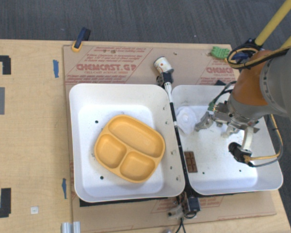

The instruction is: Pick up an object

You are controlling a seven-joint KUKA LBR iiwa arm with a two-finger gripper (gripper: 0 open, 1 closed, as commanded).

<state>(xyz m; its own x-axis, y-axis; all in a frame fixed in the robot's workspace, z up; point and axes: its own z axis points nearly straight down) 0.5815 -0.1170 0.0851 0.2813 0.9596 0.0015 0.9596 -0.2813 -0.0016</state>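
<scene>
Left bin (82,130): one yellow divided plate (130,148), three compartments, sitting flat mid-bin, slightly toward the 5 o'clock corner. Nothing else in there that I can make out.

Seam between bins: one small brown block (190,161) lying at the right bin's 7 o'clock edge, just beside the divider wall.

Right bin (266,176): one clear, pale cup-like object (186,119) at about 10 o'clock, hard to read against the white floor. Could be a lid or a cup; can't say which.

Gripper (218,123) hangs over the right bin's upper middle, arm entering from 3 o'clock. Jaws look spread apart, nothing between them. The clear object is near the left finger, at the gripper's 9 o'clock, not between the fingers.

Likely target is the clear object, being closest; that's a guess.

Risks:
- Clear object is offset to one side of the jaws. A straight descent would close on air or clip its rim and skate it into the divider.
- Thin clear plastic, likely light and slippery; it may squirt out on closing.
- Brown block hugs the wall, so there's poor finger clearance on that side.
- Cable loop (254,154) hanging at the wrist's 5 o'clock could drag across the bin floor.

Count: 2 bins, 1 plate, 1 block, 1 clear object, 1 gripper.
</scene>
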